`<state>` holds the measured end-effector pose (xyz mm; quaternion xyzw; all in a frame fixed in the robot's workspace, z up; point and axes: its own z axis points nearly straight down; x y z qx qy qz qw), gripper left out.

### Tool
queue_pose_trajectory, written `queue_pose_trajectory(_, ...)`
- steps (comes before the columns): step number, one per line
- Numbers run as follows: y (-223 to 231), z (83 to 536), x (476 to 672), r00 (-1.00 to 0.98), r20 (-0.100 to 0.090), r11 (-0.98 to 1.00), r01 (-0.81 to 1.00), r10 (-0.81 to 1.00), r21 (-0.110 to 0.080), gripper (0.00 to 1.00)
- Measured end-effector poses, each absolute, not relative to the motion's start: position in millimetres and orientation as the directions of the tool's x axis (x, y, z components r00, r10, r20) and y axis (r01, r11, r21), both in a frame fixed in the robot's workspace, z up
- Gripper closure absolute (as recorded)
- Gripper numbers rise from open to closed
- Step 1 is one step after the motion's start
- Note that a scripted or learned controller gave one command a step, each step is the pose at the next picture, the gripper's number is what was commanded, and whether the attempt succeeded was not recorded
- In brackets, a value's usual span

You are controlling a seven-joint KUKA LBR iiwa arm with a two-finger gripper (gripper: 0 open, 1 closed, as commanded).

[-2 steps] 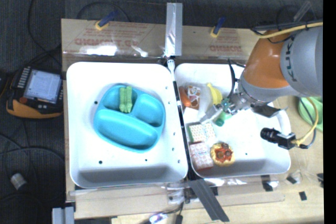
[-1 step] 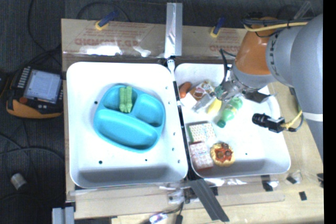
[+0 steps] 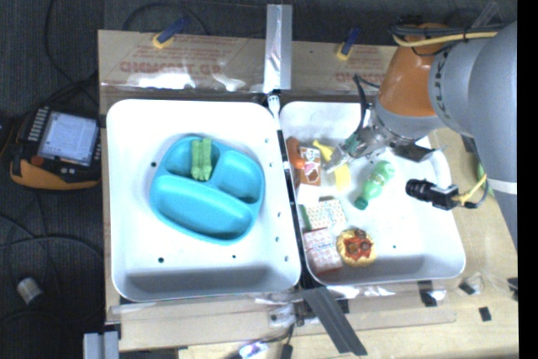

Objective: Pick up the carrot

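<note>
Hovering in the right white bin [image 3: 437,261], grey two-finger gripper [image 3: 363,143] — finger state impossible to tell — with stubby orange carrot [image 3: 294,154] lying left, against the dividing wall, long axis running near-to-far.

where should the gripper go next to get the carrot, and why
Probably shift it toward the left wall of the right bin. The gripper hangs over the yellow block and green bottle, while the carrot, an orange piece, lies against that wall, apart from it.
</note>
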<state>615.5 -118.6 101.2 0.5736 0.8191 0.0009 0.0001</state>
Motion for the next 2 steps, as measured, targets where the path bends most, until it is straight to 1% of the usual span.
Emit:
queue_pose_trajectory(1, -126, 102, 614.4, -0.336, -0.01, 0.336, 0.942, 0.942, -0.002, 0.0)
queue_pose_trajectory(2, -111, 100, 644.6, -0.44, -0.013, 0.44, 0.898, 0.898, -0.005, 0.0)
